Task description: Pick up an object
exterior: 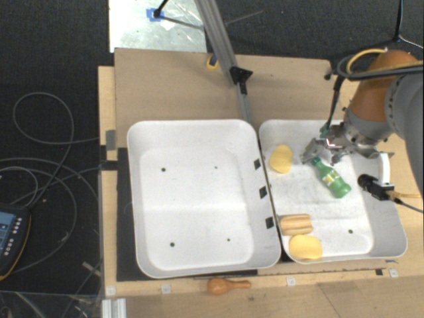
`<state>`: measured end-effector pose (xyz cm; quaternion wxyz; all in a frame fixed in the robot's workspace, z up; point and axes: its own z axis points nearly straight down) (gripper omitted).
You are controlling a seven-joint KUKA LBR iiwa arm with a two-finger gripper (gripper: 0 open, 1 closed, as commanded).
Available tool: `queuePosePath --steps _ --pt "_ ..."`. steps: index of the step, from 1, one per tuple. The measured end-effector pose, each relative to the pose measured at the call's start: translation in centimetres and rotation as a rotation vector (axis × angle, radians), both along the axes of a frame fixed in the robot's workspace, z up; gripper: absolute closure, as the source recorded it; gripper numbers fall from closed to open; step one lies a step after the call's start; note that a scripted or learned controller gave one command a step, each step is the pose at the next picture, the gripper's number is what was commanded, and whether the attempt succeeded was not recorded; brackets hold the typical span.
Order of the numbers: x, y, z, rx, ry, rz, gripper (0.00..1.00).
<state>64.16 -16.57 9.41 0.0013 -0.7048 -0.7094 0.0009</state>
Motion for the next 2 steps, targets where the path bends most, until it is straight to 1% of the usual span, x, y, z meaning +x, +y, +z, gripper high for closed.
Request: queuePosePath --steps 1,2 --pt "0.2 0.0 1.4 -0.002 -0.008 0.003 1.0" --pt "-0.2 -0.8 6.8 -0.003 -0.011 -0.005 1.0"
